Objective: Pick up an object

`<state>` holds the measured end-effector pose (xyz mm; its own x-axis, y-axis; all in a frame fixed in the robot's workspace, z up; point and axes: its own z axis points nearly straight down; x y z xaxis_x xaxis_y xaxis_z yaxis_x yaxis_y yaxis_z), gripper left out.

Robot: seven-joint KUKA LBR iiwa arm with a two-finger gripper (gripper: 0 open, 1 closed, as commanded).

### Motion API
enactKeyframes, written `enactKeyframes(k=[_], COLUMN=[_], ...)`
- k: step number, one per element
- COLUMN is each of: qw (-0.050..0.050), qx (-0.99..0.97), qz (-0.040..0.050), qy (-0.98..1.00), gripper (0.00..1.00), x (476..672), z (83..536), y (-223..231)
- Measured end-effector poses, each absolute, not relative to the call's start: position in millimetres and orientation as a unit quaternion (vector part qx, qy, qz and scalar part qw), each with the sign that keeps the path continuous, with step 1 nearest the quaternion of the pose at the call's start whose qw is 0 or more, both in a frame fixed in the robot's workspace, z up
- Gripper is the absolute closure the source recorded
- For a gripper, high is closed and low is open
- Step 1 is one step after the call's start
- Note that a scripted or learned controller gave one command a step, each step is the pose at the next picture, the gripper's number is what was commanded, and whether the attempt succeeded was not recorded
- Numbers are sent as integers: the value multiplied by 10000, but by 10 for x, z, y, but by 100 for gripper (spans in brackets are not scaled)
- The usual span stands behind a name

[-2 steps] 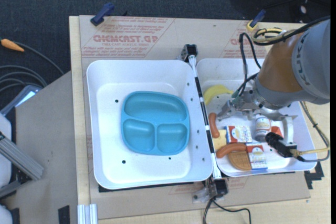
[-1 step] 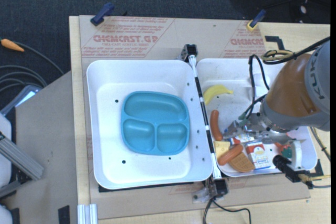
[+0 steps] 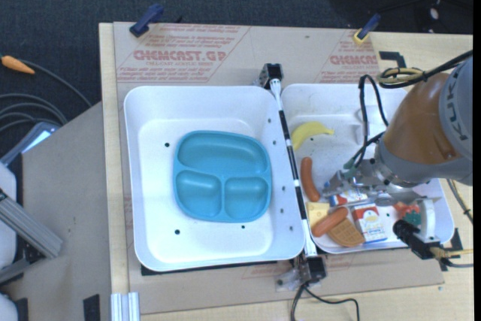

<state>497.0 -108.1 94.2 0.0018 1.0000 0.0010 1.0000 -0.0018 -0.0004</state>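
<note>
Toys are crowding the near corner of the right bin (image 3: 443, 218): a wedge-shaped waffle cone (image 3: 347, 231), a small red-and-white carton (image 3: 370, 224) and a short orange sausage (image 3: 328, 221), all just in front of the tool (image 3: 353, 180). They are lying loose and overlapping, probably tipped in as pick targets, so any of them could serve as the object to lift. The tool is hanging low over this heap, its tip lost among cables and clutter, and I cannot tell whether it is released or clenched; nothing is visibly caught in it. Left of the tool, a glossy red hot dog (image 3: 308, 178) is lying lengthwise. Beyond it, a smooth curved banana (image 3: 310, 133) is resting alone. Farther left, the other bin (image 3: 146, 162) is holding a blue three-compartment plate (image 3: 222, 175), moulded plastic with rounded corners. Both bins are sitting on a pale surface (image 3: 188, 52).
</note>
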Motion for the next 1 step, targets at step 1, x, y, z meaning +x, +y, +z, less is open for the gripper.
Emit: enactKeyframes(k=[1], qw=[6], qx=[-7070], qz=[-1], qy=[-7072], gripper=[100], x=[5204], z=[1845], y=[-541])
